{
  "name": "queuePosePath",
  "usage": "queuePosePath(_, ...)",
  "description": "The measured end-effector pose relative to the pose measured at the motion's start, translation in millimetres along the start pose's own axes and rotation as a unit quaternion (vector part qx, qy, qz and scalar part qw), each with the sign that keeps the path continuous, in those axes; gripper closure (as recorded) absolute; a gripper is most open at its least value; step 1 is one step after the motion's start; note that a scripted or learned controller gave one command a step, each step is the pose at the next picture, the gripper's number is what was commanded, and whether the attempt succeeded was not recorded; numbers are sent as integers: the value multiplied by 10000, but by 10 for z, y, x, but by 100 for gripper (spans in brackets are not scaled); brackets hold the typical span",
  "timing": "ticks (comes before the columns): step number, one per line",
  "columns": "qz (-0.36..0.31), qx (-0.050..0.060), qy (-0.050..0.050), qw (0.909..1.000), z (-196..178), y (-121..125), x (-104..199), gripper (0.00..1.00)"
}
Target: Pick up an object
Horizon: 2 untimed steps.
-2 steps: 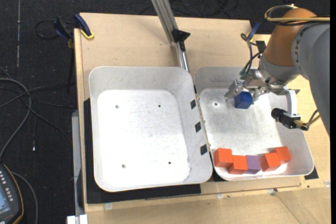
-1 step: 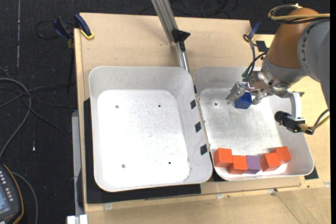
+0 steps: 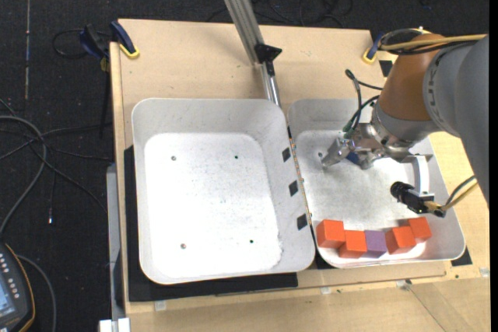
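Two shallow white bins were set side by side on a wooden bench [image 3: 202,50]. Orange blocks [image 3: 342,237] and a purple block [image 3: 376,242] were lined along the right bin's [image 3: 311,120] near wall. The gripper [image 3: 336,155] was lowered over that bin's floor; nothing was seen held, and its opening could not be told.
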State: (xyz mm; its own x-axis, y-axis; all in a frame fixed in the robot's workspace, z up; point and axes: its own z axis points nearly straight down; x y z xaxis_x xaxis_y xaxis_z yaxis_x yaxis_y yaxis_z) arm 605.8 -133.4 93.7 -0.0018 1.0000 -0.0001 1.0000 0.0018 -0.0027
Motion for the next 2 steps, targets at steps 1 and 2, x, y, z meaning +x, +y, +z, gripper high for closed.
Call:
queuePosePath(1,12,134,23,9999,-17,413,263,0)
queuePosePath(2,34,-39,-24,10000,-30,753,-633,0)
